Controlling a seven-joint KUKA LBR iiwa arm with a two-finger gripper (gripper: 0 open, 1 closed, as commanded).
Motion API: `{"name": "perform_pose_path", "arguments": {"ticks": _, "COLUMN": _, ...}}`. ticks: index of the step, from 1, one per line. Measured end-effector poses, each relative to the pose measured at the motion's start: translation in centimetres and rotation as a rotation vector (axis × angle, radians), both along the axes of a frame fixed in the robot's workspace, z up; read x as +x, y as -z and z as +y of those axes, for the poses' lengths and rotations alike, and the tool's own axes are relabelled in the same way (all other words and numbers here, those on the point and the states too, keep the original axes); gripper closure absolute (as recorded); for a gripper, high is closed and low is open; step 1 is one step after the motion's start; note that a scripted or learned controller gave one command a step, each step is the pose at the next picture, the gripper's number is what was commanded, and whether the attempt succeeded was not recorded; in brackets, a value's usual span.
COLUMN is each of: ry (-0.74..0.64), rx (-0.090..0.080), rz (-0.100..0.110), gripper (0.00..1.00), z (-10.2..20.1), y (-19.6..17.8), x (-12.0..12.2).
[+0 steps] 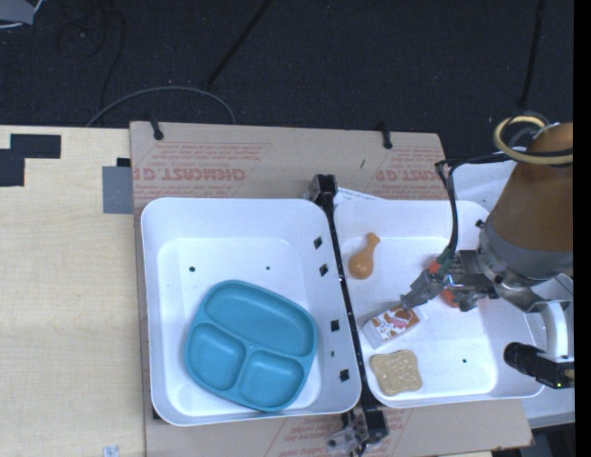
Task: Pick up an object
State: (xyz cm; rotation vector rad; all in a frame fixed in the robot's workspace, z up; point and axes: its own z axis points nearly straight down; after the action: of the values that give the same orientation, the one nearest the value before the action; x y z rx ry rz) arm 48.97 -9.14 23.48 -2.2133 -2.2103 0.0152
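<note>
- Camera view: gripper (421, 293) low inside right bin (471, 374), reaching in from the right.
- Jaws: dark fingertip area sits just above and right of the small red-and-white packet (394, 323); looks touching or nearly so at the packet's upper corner, cannot tell which.
- Cannot tell if jaws are open or closed — too blurred and small; nothing clearly seen between the fingers.
- Packet lies flat on right bin floor, tilted, near the divider (338, 293) between the bins.
- Toast-shaped tan piece (397, 371) just below the packet, flat, apart from it, near the bin's front wall.
- Orange drumstick-shaped toy (363, 257) above and left of the packet, close to the divider, well clear of the gripper.
- Red/orange bit at the gripper body, right of the packet; can't tell if part of the tool or a separate thing.
- Arm (533, 208) rises right of the packet, orange band on top, grey below, covering the bin's right side.
- Left bin (171, 231) on the far side of the divider from the packet; holds a blue three-compartment plate (249, 344), tilted, in its lower half.
- Cardboard sheet (276, 165) under both bins, wood bench (57, 303) far left of the packet.
</note>
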Motion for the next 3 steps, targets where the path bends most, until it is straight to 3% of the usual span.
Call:
{"name": "perform_pose_path", "arguments": {"ticks": 1, "ry": -0.002, "rx": -0.001, "rz": -0.012, "gripper": 0.0, "z": 0.0, "y": -0.6, "x": 0.2}}
{"name": "perform_pose_path", "arguments": {"ticks": 3, "ry": -0.002, "rx": 0.0, "rz": -0.007, "gripper": 0.0, "z": 0.6, "y": 11.2, "x": -0.8}}
